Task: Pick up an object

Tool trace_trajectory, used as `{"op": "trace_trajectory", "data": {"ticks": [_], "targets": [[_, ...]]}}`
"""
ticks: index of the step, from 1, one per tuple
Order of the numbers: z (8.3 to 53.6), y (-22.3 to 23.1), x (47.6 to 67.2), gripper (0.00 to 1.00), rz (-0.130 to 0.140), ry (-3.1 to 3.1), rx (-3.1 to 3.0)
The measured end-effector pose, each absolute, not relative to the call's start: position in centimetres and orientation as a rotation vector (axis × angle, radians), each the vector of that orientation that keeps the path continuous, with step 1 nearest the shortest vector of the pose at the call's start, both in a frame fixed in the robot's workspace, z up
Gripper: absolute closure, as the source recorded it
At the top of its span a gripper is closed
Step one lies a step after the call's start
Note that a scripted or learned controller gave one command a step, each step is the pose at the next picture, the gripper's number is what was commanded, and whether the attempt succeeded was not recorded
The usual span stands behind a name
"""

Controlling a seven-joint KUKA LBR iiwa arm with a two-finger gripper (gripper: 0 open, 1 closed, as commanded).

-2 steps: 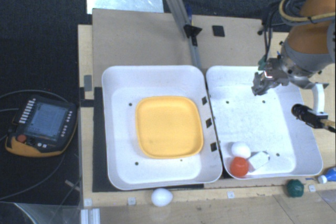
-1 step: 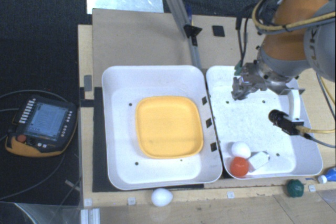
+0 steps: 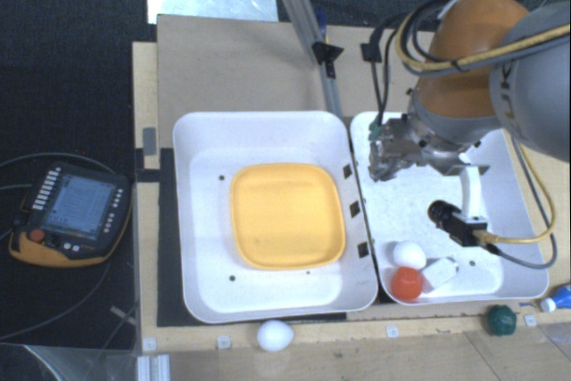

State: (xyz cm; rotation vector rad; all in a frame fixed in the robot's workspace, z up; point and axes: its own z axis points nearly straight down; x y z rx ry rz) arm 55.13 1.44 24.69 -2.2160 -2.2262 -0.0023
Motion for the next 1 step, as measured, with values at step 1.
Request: {"op": "trace_trajectory", "data": {"ticks": [1], "targets": [[23.72,7.39,53.43,1.00,-0.001,-2.227,-2.215]]}}
